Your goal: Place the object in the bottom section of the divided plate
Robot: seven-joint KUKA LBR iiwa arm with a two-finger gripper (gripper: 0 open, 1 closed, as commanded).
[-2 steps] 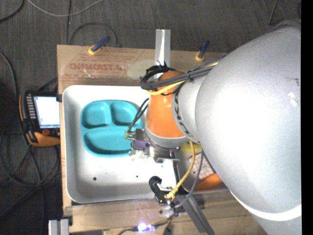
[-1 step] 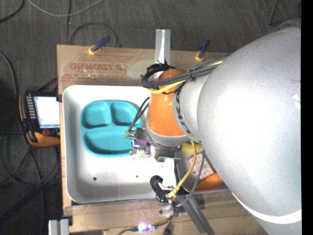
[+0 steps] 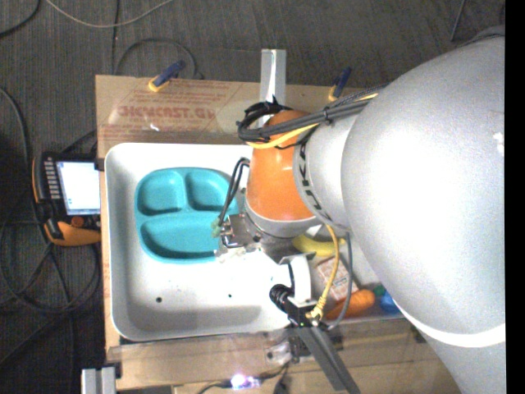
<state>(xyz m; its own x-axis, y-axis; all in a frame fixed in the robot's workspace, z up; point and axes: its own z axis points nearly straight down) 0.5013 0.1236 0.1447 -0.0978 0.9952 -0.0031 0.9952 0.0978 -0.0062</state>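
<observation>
— So, where do you stand right now?

— My arm (image 3: 394, 187) comes in from three o'clock, and the orange band (image 3: 275, 183) sits over the seam between the two bins. My jaws (image 3: 228, 238) hang at the three o'clock edge of the teal divided plate (image 3: 176, 212), just over its rim.

— Are the jaws wide, narrow, holding anything?

— That I cannot tell; the wrist covers most of them, and what shows is small and blurred.

— And the plate?

— It lies in the left white bin (image 3: 123, 302), toward that bin's twelve o'clock side. Two small sections sit at its twelve o'clock side, and the long bottom section (image 3: 176, 238) runs along its six o'clock side. My jaws are at that section's three o'clock end.

— The object?

— Hard to make out. In the right bin, at about five o'clock from my jaws, I see something yellow (image 3: 316, 243) and something orange (image 3: 357, 304) lying near each other, partly under my arm.
</observation>
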